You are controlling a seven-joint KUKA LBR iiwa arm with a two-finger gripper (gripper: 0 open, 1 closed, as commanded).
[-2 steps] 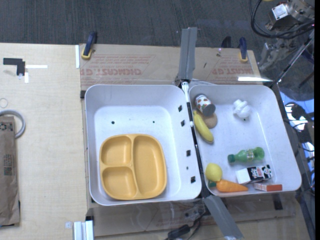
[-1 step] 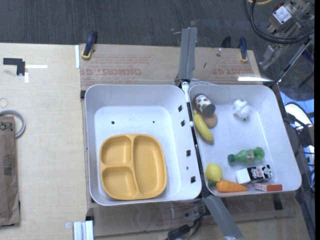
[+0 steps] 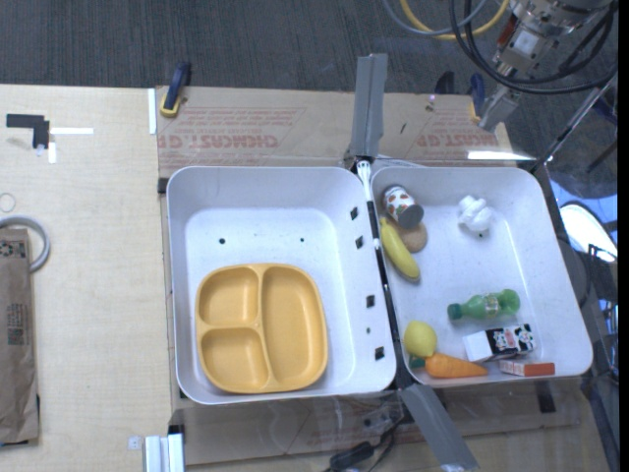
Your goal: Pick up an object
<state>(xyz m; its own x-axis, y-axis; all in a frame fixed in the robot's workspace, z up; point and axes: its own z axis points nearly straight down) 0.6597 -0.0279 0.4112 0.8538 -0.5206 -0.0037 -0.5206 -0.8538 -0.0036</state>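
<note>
arm position: parked high at the top right, wrist above the far rim of the right bin, not over any item
fingers: can't tell if spread or pressed together, lost among cables and partly cut off by the frame's top edge
nearest candidate: white crumpled thing, probably a small toy, down and slightly left of the wrist
banana: long axis running far-to-near along the divider, touching a small cup
green bottle: lying crosswise, left to right
near corner: lemon, carrot, small boxes packed close, awkward to separate
left bin: yellow divided plate
</note>
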